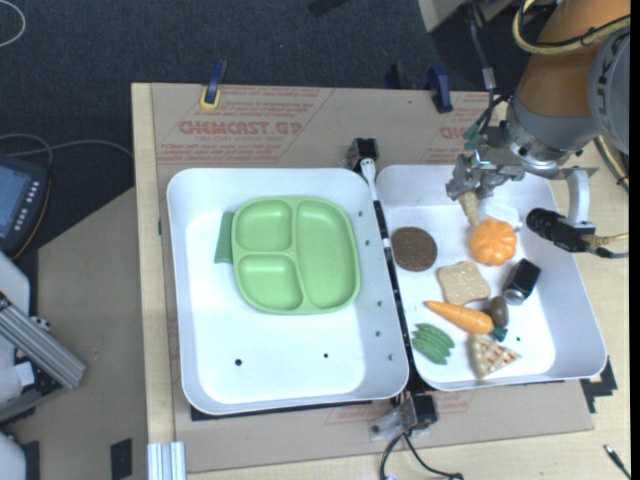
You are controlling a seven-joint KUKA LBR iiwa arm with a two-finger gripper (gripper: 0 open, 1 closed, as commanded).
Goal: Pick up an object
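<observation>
My gripper [468, 186] hovers over the back of the right bin [575, 313], left of its middle. A small tan piece [469, 209] shows right under it; whether it is gripped is unclear. Close to the front right of the gripper lies an orange round fruit [493, 241]. A brown round cookie [413, 248] lies to the front left. Further forward are a bread slice [464, 283], a carrot [460, 315], a green pea pod [433, 341], a pizza slice [493, 353] and a small black block [520, 279].
The left bin [200, 328] holds a green divided plate [296, 253] with a green piece [222, 238] sticking out under its left edge. A dark small item [497, 313] sits by the carrot's tip. Clamps hold the board's back edge.
</observation>
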